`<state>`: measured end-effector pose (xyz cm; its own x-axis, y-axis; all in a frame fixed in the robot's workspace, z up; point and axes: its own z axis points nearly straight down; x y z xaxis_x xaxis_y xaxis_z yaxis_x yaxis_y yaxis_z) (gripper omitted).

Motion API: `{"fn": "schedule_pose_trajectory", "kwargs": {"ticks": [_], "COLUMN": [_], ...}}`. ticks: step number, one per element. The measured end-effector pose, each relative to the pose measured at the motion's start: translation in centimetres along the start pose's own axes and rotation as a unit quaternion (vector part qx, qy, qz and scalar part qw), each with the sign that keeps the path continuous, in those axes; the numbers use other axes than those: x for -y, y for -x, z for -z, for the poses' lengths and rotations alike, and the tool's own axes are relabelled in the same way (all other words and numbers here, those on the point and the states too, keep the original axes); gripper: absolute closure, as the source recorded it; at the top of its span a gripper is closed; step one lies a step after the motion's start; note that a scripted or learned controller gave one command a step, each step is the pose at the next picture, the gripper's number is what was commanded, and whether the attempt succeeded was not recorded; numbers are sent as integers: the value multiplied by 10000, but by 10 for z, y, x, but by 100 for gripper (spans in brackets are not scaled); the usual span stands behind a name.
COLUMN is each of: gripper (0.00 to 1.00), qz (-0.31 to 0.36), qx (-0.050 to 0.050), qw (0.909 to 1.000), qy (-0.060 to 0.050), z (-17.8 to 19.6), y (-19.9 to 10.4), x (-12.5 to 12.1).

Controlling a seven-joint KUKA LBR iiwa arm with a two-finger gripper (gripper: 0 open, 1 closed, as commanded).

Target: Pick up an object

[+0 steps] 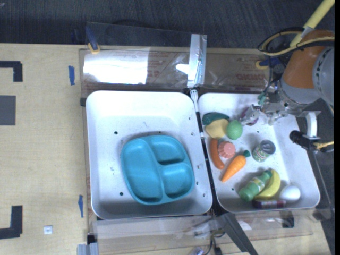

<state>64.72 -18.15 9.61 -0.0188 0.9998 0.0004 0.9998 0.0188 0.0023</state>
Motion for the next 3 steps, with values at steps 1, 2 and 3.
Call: {"fn": "schedule_pose_trajectory", "kwargs": {"ticks": [1, 2, 3], "gripper": [0, 0, 100], "qz": [308, 188, 197], "qx": [-2, 7, 15], "qw": [9995, 9998, 9998], "qy": [-15, 6, 29], "z": [-5, -11, 0], "y": [-10, -26, -26], "x": [1, -21, -23]}}
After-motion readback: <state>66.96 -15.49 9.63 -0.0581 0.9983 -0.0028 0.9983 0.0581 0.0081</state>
